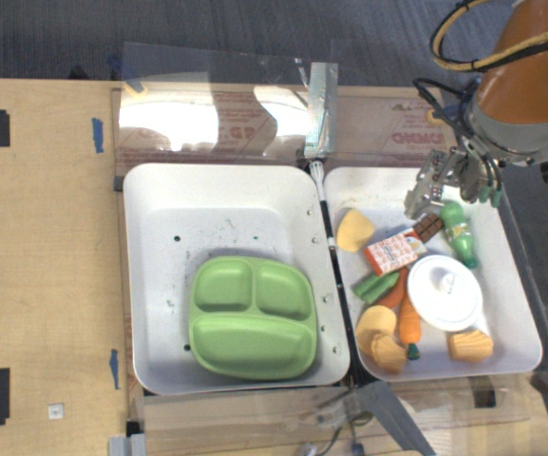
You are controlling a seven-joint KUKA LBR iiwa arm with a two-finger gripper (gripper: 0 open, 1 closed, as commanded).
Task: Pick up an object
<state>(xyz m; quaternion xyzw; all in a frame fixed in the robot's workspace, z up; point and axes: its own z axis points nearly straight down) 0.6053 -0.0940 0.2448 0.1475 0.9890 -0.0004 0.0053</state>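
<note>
The claw [432,190] hangs over the right bin's [525,297] far corner, likely lining up on the chocolate bar [428,227]. Whether it stands apart or together, I cannot tell.

A robotics lab test bench, not a home. Two shallow white plastic bins [150,283] sit side by side on a bare plywood bench top [36,255] marked with black and blue tape, backed by a clear plastic screen [217,112]. A grey robot arm with an orange band [530,55] and looped yellow cables [463,27] reaches in from the right.
</note>
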